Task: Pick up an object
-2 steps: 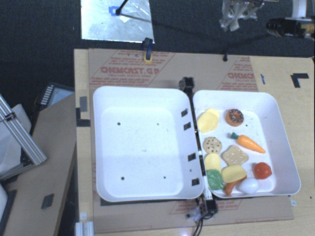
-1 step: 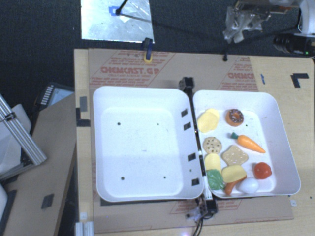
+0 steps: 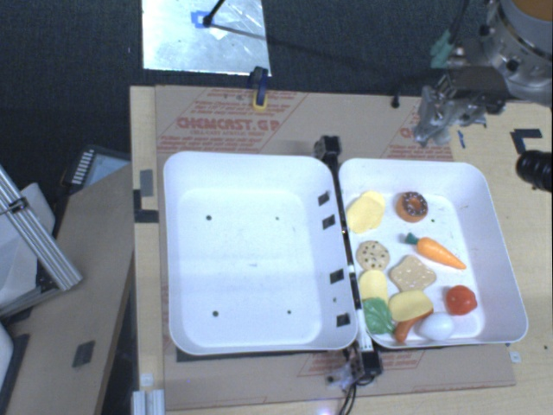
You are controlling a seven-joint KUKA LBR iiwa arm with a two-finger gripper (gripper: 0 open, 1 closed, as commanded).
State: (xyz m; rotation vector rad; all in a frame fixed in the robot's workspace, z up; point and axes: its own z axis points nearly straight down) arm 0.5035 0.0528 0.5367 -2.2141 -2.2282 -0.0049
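Nothing is being held by the gripper [image 3: 429,132]; whether its jaws are open cannot be told. Below the jaws, the donut [image 3: 412,205] is lying nearest in the right bin [image 3: 497,232], the carrot [image 3: 437,252] farther. The pick is not yet being started.

Both white bins [image 3: 251,232] look like smooth, slightly glossy plastic. Under them lies a matt brown cardboard sheet [image 3: 285,115] printed in red. Behind that sheet, a shiny metal plate [image 3: 206,24] glints against dark, matt carpet [image 3: 60,50].
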